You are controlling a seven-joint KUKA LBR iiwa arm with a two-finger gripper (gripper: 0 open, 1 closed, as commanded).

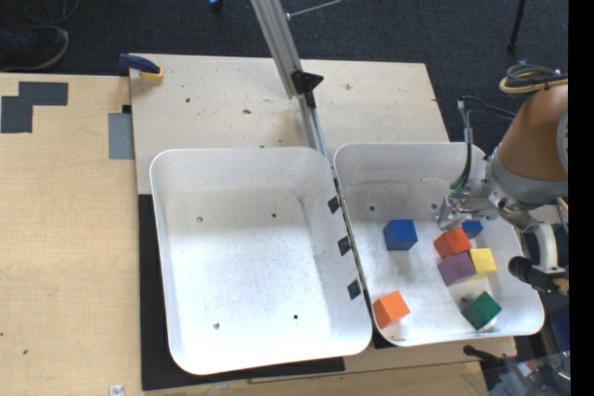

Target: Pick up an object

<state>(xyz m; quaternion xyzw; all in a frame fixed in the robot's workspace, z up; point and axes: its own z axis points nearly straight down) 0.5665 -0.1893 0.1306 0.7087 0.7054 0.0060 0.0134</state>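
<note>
Camera view, six cubes (400,234), right bin (390,164)

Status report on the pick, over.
Gripper low in right bin, above red-orange block, grip unconfirmed. Nothing seen lifted. Purple block, yellow block and small blue block crowd the target.

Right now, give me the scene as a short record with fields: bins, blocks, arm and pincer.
bins: two shallow white bins side by side, left bin and right bin
right bin contents: blue block, orange block, red-orange block, purple block, yellow block, green block, small blue block
cluster: red-orange, purple and yellow blocks sit close together
arm: reaches in from the right, over the right bin
pincer: pincer low beside the red-orange block; grip state unclear
</note>
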